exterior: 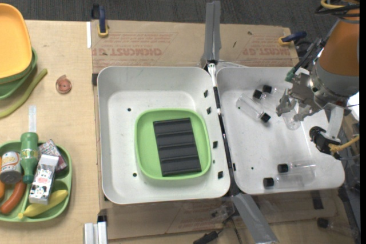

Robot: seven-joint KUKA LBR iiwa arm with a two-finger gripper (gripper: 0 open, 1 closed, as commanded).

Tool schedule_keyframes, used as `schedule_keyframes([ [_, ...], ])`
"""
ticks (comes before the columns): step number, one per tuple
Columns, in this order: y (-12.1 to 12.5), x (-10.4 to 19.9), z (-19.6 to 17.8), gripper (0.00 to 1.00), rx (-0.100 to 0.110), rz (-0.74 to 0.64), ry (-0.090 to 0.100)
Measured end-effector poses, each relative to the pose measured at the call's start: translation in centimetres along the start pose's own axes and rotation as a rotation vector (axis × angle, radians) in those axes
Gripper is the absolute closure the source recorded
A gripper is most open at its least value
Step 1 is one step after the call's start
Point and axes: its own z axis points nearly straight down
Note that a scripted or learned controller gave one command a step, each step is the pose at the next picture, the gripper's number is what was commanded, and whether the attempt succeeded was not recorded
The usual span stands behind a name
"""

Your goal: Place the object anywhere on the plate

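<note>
Bench (63, 117) with two white bins (114, 140).

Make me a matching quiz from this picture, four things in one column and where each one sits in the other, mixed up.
Things:
1. green plate
2. dark ridged block
3. tool
4. clear vials with black caps

Places:
A. over the right bin's far right side
B. lying on the right bin's floor
C. on the green plate
D. on the left bin's floor

Pairs: 1-D, 2-C, 3-A, 4-B
</note>
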Motion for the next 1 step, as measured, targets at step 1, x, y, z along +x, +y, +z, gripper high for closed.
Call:
schedule_keyframes([
  [1, 0.01, -0.01, -0.01, 0.0, 0.0, 0.001, 0.0],
])
